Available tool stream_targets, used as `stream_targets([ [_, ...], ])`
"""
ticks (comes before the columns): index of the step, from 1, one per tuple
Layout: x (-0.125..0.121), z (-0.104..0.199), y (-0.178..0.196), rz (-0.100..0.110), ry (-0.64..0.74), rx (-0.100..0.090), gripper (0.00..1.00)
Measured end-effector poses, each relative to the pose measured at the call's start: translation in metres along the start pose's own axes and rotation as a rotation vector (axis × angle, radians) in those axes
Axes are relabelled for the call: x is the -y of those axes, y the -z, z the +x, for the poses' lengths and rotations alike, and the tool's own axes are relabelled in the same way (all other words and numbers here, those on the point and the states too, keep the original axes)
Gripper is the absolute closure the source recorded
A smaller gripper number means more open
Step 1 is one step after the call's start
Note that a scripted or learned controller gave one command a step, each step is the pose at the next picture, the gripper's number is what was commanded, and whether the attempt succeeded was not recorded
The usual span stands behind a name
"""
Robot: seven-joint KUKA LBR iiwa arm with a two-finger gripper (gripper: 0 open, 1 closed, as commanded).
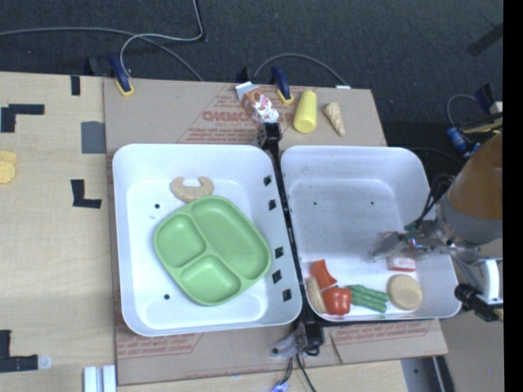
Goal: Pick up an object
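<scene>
A green divided plate (212, 249) is lying in the left bin (131, 219), a tan curved piece (191, 189) sitting just beyond it. Behind the bins — on cardboard (172, 113) — a yellow bottle (305, 111), cone (334, 118) and small carton (257, 102) are resting.

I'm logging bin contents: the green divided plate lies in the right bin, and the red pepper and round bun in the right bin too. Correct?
Not quite. The camera view shows the green divided plate in the left bin. The red pepper and round bun do lie in the right bin.

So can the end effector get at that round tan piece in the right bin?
Probably yes: the end effector hovers just above the round tan piece, which lies uncovered, though close to the bin wall.
</scene>
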State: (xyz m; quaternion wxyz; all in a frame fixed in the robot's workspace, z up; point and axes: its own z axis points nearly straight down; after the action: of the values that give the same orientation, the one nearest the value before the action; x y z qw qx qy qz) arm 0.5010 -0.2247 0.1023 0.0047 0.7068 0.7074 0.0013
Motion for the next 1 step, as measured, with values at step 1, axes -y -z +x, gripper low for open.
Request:
stream_targets([
  [1,-0.0260,0.0007,-0.0137,0.007,0.000,-0.005,0.00],
])
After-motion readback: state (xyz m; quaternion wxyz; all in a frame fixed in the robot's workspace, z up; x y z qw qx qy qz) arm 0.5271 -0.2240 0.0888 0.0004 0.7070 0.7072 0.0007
